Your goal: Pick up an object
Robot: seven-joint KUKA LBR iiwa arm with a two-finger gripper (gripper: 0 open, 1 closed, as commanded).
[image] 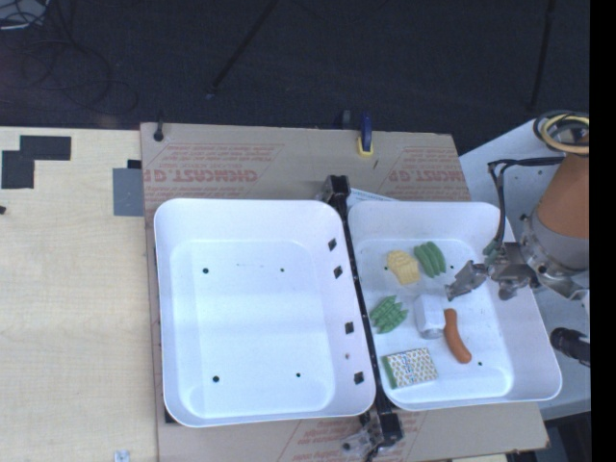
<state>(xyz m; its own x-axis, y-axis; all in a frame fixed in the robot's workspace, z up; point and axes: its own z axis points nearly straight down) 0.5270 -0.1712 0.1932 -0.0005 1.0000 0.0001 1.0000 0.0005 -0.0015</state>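
Over the right bin [525,378], the gripper [466,283] is hanging at the end of the arm [563,210], which is reaching in from the right edge. Its fingers are pointing left toward the cluster of objects, and they are looking slightly parted with nothing between them, so nothing is being held. All candidate objects are lying in the right bin: a yellow piece [403,267] and a green pod [430,257] side by side near the bin's middle, a second green piece [388,313] close to the divider, a grey cylinder [429,317] just beside an orange carrot [456,336], and a patterned packet [410,367] near the front wall. The left bin [173,258] is sitting alongside, probably as the drop side. Judgement: the gripper is hovering nearest the cylinder and the pod, so either could be the target; descent is not yet done. The cylinder and carrot are lying almost touching, which is likely making a clean grasp harder, since a finger may be landing on the neighbour.
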